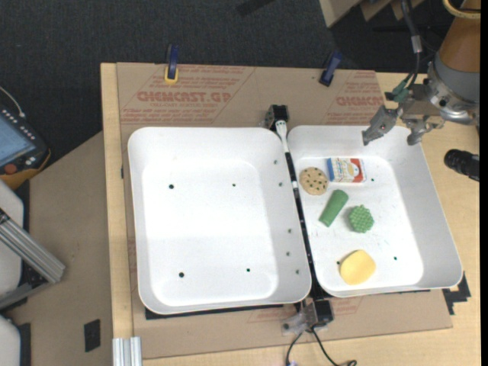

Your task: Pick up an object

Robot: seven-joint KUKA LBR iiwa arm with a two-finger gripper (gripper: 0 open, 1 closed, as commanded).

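gripper (395, 126): fingers spread apart, nothing between them, over far edge of right bin (435, 204) | carton (345, 170), cookie (313, 180), green block (332, 208), green ball (361, 219), yellow lump (357, 267): below-left of gripper, inside that bin

cookie (313, 180), carton (345, 170), green block (332, 207), green ball (361, 219), lemon (357, 267)

White bins (206, 280); tan cookie (313, 180) dotted dark; red-white-blue carton (345, 170); plain green cylinder (332, 208); bumpy green ball (361, 219); yellow piece (357, 267) recorded.
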